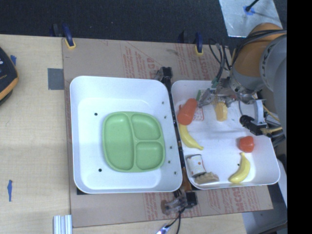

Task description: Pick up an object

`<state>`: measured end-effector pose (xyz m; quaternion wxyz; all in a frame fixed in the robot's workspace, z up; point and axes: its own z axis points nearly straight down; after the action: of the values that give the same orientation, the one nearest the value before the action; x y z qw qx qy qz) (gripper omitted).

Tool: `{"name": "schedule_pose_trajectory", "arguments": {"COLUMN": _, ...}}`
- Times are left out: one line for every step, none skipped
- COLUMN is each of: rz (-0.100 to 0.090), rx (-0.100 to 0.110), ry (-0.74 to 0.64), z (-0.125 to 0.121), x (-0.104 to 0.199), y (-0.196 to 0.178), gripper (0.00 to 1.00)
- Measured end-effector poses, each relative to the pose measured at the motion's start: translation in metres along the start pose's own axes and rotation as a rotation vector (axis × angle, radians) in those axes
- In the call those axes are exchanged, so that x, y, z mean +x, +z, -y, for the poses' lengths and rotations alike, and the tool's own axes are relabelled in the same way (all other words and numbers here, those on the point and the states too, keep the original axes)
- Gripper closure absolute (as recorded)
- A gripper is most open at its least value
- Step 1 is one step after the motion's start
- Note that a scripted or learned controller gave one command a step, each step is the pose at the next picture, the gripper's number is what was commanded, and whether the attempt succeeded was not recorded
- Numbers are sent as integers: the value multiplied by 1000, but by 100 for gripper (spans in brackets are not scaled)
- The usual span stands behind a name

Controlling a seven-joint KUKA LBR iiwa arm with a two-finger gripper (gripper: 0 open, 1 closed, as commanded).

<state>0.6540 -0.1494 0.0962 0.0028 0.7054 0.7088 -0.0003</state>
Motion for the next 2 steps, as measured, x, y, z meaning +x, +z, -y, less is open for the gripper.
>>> {"name": "schedule_pose_trajectory", "arguments": {"rz": -3, "rx": 0, "ry": -2, "z": -1, "x": 0, "y": -11, "gripper": 100}}
{"name": "schedule_pose_trajectory", "arguments": {"rz": -4, "rx": 6, "ry": -1, "z": 64, "x": 88, "y": -97, "gripper": 100}}
